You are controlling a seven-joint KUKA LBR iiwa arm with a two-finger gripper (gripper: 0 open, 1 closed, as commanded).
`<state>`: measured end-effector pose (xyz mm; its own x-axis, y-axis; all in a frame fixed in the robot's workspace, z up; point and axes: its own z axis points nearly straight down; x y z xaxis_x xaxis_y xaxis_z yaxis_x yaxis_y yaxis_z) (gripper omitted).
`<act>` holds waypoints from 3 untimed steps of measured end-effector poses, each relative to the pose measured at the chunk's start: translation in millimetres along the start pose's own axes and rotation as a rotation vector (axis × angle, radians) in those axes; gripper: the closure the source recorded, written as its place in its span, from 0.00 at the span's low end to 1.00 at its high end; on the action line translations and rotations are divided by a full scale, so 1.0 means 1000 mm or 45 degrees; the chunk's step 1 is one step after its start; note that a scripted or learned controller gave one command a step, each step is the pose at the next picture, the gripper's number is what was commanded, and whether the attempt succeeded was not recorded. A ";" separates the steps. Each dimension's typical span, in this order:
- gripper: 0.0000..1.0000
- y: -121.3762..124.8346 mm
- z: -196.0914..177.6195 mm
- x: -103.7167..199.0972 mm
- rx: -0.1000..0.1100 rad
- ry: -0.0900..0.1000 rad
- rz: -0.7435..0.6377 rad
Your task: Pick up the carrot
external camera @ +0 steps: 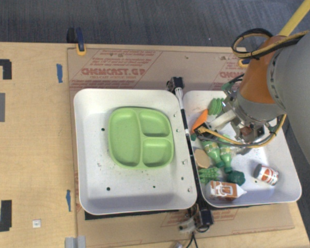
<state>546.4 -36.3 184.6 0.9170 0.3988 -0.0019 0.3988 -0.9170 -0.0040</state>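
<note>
Camera view has the gripper [246, 133] low over the right bin [287, 161], its grip impossible to tell, while the carrot [200, 120] lies unlifted by the bin's left wall, pickup pending.

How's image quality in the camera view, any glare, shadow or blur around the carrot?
Camera view: even, soft lighting, no harsh glare on the white bins; overall slightly soft; the carrot is readable but partly crowded by clutter; the arm looms large and blocks the right bin's upper part.
</note>
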 end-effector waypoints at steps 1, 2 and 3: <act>0.00 -0.042 0.000 0.011 0.000 -0.001 0.137; 0.00 0.013 0.000 0.056 -0.004 0.002 0.205; 0.00 -0.001 0.000 0.041 -0.001 -0.001 0.214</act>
<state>583.4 -19.5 184.4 0.9709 0.2396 -0.0035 0.2395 -0.9709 -0.0031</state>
